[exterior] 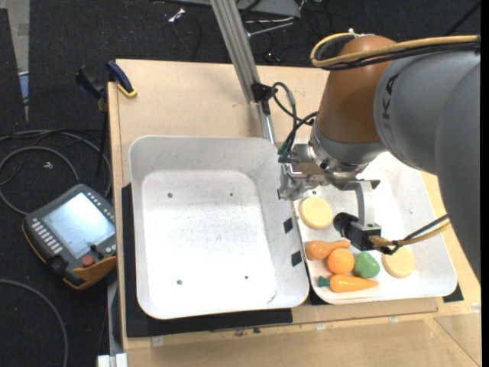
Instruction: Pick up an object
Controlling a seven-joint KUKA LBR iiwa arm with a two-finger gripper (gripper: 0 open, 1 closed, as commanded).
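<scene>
Bins side by side on bench; left bin (153,159) white, speckled; right bin (428,205) holds toy food in cluster near its front: pale round disc (315,213), orange pear-like piece (324,248), orange ball (341,261), green piece (367,265), carrot (351,284) lying flat, second pale disc (399,262); gripper (306,183) just above first disc, its state cannot tell.

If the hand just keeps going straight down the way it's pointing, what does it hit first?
Most likely the pale round disc lying in the right bin, which sits just below the hand. Depth is hard to judge from this slanted view, so it might pass beside it.
</scene>
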